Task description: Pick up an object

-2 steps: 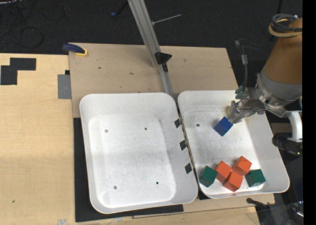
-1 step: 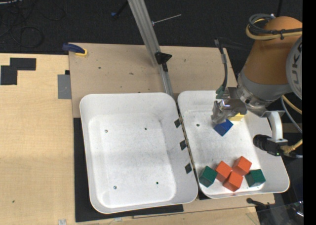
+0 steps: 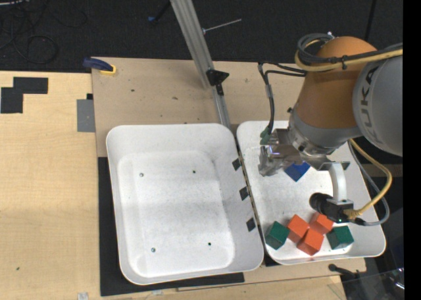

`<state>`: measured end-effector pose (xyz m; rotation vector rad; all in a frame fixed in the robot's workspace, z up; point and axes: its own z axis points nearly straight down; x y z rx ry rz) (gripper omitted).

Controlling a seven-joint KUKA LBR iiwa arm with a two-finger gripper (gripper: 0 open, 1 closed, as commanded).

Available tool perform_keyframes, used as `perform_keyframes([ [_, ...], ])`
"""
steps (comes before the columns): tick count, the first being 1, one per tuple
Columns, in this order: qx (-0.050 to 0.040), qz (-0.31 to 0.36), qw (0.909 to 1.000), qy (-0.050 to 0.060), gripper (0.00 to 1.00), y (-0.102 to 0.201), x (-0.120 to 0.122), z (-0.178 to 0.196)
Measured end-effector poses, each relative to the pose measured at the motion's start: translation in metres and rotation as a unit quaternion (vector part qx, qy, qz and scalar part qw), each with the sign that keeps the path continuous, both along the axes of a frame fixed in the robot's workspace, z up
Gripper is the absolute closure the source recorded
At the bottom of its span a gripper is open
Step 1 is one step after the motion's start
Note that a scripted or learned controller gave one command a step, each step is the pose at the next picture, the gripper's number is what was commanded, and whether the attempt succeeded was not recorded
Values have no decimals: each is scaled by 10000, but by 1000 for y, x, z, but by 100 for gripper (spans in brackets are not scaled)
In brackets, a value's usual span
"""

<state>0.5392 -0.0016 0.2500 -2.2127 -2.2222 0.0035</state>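
Note:
The right white bin (image 3: 276,190) holds several blocks. A blue block (image 3: 297,172) lies near its middle, just right of my gripper (image 3: 268,166). Two green blocks (image 3: 277,234) (image 3: 341,237) and orange blocks (image 3: 298,227) (image 3: 310,241) (image 3: 322,222) cluster at the bin's front right. The gripper hangs low over the right bin's left part, beside the blue block; its wrist and the grey and orange arm (image 3: 335,88) cover what is under it. Nothing shows between the fingers.
The left white bin (image 3: 174,200) sits beside the right one, with black clips (image 3: 242,192) along the shared wall. A slanted aluminium post (image 3: 197,42) stands behind the bins. A black cable fitting (image 3: 329,205) lies over the right bin.

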Motion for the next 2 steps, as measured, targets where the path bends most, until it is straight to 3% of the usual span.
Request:
perform_keyframes([
  [2,-6,-4,10000,10,100,88,-17,-13],
])
